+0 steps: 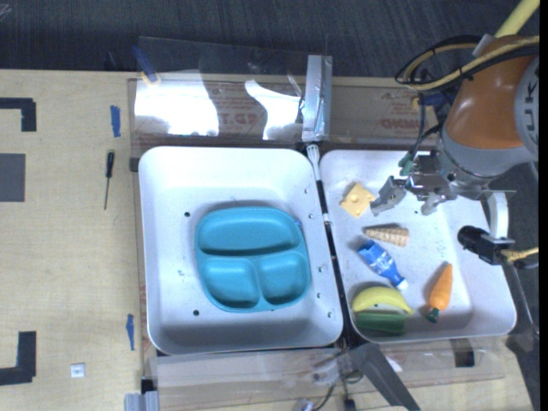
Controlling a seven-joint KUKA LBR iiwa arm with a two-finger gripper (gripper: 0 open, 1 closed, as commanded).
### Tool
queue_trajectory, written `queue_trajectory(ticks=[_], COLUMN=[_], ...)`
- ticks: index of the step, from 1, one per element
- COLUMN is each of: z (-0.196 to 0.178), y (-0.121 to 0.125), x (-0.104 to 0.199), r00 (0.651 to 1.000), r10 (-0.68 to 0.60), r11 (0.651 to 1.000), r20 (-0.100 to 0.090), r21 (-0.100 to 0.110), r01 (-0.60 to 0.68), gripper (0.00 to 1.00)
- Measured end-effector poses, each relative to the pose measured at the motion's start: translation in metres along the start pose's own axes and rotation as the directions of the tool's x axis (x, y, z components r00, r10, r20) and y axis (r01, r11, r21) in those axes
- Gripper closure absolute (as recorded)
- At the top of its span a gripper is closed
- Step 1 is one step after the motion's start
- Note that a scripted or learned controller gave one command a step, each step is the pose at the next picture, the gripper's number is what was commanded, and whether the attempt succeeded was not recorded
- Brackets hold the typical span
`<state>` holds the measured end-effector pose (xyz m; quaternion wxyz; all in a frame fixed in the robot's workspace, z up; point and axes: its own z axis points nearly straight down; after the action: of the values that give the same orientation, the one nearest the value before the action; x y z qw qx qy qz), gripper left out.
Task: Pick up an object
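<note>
Hovering over the right bin, the gripper hangs fingers apart and empty beside the cheese wedge.

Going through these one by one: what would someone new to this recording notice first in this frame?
Probably the blue divided tray, which sits alone in the left bin. Next, the arm's orange band at upper right, with the gripper over the right bin near a yellow cheese wedge. Below it lie a cone, a blue tube, a carrot and a banana.
</note>
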<state>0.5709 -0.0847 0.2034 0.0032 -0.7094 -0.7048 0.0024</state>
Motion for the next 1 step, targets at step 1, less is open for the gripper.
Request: queue_trajectory(ticks=[1], z=[0.0941], y=[-0.0103], x=[-0.0116], r00=[0.985], r10=[-0.172], r11=[0.985], r20=[0.01], r21=[-0.031], r01=[0.172], gripper=[0.0])
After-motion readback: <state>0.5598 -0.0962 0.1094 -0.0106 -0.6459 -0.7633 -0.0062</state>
